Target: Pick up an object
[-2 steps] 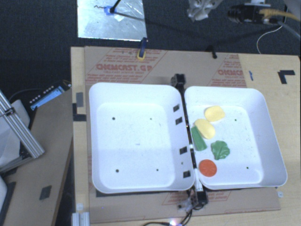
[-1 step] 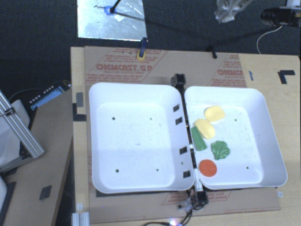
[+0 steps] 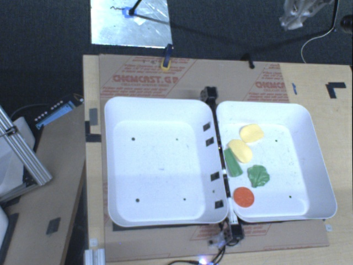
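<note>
The right bin (image 3: 317, 164) holds several small objects near its left wall. A pale yellow piece (image 3: 251, 132) lies farthest back, with a second yellow piece (image 3: 240, 150) just in front of it. A long green piece (image 3: 232, 163) rests beside the wall, and a leafy green piece (image 3: 258, 175) lies to its right. An orange-red disc (image 3: 244, 197) sits nearest the front. My gripper (image 3: 297, 11) is a blurred grey shape at the top right of the camera view, high up and well behind the bins, apart from every object.
The left bin (image 3: 118, 164) adjoins the right one along a hinge with black clips (image 3: 216, 148). Both rest on a cardboard sheet (image 3: 182, 76). A shiny metal plate (image 3: 129, 15) lies at the back left. An aluminium frame (image 3: 22, 153) stands at the left.
</note>
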Motion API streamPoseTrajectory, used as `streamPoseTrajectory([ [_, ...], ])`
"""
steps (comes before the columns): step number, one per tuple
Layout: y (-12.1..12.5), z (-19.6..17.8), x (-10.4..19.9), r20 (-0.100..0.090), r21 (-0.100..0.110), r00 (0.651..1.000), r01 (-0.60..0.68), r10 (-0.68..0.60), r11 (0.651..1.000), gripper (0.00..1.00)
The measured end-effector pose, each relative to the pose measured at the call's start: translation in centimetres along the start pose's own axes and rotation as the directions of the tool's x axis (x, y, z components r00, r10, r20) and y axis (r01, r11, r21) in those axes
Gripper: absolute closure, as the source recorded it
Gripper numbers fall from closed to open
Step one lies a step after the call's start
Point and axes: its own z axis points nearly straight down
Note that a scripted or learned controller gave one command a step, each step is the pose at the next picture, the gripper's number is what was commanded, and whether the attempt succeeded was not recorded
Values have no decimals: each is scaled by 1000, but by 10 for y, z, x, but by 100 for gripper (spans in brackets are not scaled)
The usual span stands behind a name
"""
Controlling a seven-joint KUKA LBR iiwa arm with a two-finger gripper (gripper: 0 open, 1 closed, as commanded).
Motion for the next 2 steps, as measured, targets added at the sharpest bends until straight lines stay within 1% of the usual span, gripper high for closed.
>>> streamPoseTrajectory([
  [1, -8, 0, -68, 1, 0, 1000, -1, 1, 1000, 100],
  [2, 4, 0, -158, 3, -1, 1000, -2, 2, 1000, 100],
])
